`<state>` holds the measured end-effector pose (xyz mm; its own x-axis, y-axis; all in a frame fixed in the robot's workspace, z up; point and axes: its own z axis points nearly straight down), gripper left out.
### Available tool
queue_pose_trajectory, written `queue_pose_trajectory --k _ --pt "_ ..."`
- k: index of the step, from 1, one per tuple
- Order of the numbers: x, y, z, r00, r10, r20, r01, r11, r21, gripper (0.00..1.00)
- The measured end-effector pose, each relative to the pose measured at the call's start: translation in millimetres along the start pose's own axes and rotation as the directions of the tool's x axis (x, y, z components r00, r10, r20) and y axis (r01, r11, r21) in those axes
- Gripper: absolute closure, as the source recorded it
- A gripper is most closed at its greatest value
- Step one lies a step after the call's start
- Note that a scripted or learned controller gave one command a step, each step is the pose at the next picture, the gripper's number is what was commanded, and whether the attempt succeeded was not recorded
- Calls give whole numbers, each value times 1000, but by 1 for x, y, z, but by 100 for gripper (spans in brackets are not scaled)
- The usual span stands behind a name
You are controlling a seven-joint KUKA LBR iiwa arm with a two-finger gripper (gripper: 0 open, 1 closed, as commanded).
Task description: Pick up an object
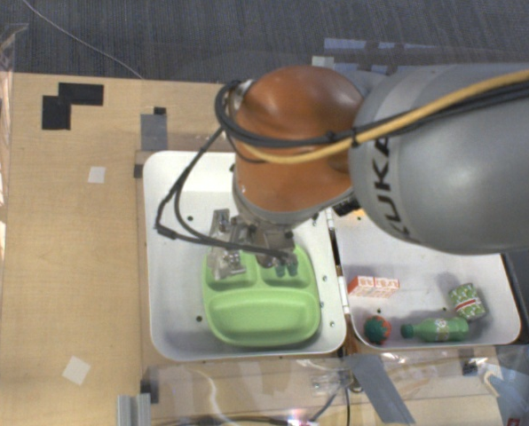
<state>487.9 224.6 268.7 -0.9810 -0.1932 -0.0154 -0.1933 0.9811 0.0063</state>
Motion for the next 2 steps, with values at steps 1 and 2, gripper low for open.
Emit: queue_pose_trajectory --k 1,2 --pt "-24 -31 16 831 -556 -7 556 831 0 100" --pt "-22 -73 90 503 -864 -9 864 503 -8 100"
